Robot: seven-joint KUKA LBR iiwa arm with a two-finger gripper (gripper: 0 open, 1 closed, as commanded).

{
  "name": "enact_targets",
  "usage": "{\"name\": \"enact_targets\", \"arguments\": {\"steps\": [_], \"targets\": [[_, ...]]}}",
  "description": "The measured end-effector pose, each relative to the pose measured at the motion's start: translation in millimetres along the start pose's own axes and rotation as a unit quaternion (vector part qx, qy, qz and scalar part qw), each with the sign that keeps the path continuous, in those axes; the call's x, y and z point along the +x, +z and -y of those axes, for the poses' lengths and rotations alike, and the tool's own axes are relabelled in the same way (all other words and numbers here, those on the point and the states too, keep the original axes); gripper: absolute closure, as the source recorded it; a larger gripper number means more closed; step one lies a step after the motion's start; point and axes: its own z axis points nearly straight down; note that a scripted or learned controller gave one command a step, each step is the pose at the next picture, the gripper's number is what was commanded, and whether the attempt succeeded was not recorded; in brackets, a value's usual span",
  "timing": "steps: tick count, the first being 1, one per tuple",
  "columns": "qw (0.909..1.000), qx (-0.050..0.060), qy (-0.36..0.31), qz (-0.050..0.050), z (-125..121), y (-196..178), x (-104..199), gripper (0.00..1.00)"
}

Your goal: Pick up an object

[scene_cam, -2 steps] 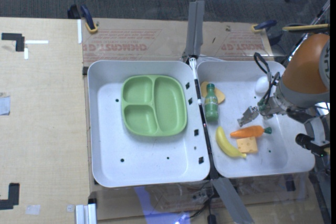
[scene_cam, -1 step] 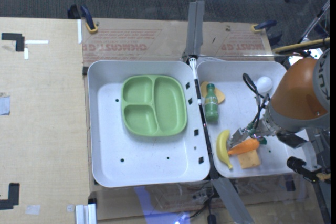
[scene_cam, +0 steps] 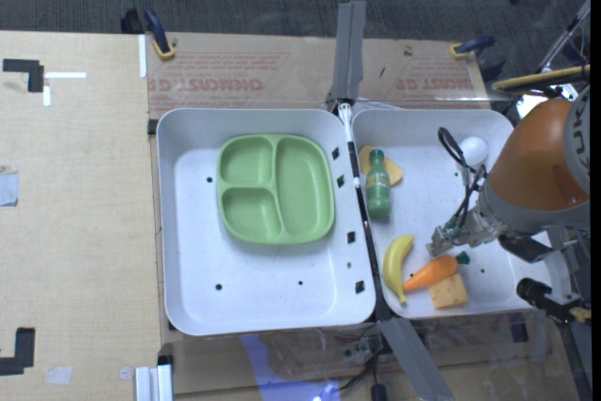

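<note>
- Left bin: holds a green three-compartment plate.
- Right bin: green bottle, banana, carrot, yellow sponge-like block.
- Claw: just above the carrot's leafy end; grip state cannot be told.

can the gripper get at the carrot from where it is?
Probably yes. The gripper hangs just above the carrot in the right bin, nothing between them, though the banana and a yellow block crowd it.
</note>
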Motion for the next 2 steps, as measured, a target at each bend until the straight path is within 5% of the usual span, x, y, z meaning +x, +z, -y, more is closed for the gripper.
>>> {"name": "enact_targets", "arguments": {"steps": [1,2], "targets": [[1.0,0.0,0.0,0.0,0.0,0.0,0.1,0.0],[1.0,0.0,0.002,0.0,-0.2,-8.7,-1.1,1.0]]}}
